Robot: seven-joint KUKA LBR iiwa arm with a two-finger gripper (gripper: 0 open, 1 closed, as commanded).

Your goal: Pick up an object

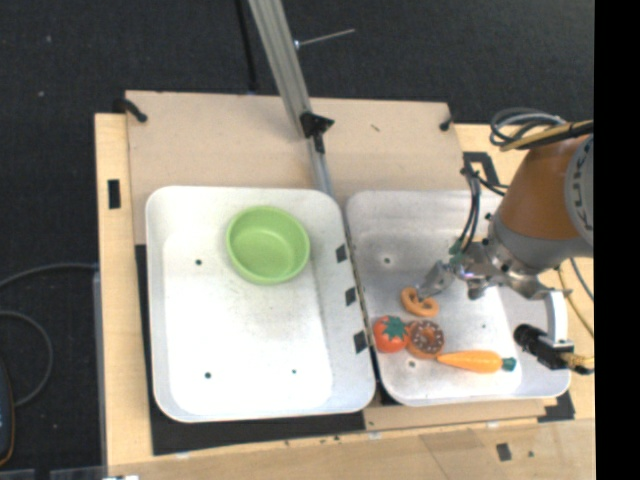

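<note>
Counter (220, 143): flat tan board, matte, carrying two shallow white bins with rounded corners.
Left bin (180, 368): one smooth green round bowl (267, 246), upright.
Right bin (400, 228): four toy foods, namely one tan ring (420, 303), one red tomato (390, 334), one brown sprinkled doughnut (425, 339), one orange carrot (472, 361).
Hand (437, 281): low over the right bin, just above the tan ring; whether open or closed, cannot tell.

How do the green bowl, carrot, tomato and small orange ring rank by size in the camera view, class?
1. Green bowl
2. Carrot
3. Tomato
4. Orange ring, though close to the tomato in size.
</note>
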